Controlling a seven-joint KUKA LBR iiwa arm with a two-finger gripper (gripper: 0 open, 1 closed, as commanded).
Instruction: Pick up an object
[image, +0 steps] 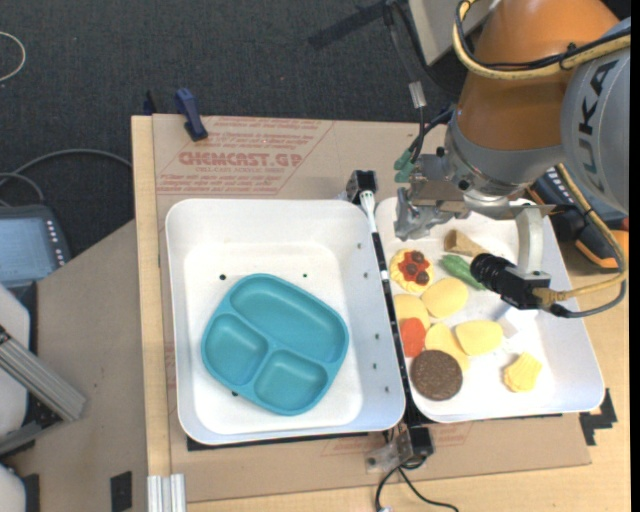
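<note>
The right bin (575, 345) holds several toy foods: a small round pizza (411, 268), a green vegetable (458, 267), a tan wedge (462, 242), yellow pieces (445, 297) (478, 336) (521, 372), an orange piece (411, 336) and a brown cookie (437, 374). My gripper (420, 222) hangs over that bin's far left corner, just beyond the pizza. It looks open, with nothing between its fingers. The arm's grey and orange wrist (520, 90) hides the bin's far edge.
A teal divided plate (275, 342) lies in the left bin (190, 240). A black cylindrical fitting (503, 279) on a cable hangs over the right bin's middle. The divider between the bins (385, 300) runs close to the pizza. A blue clamp (190, 112) sits on the board behind.
</note>
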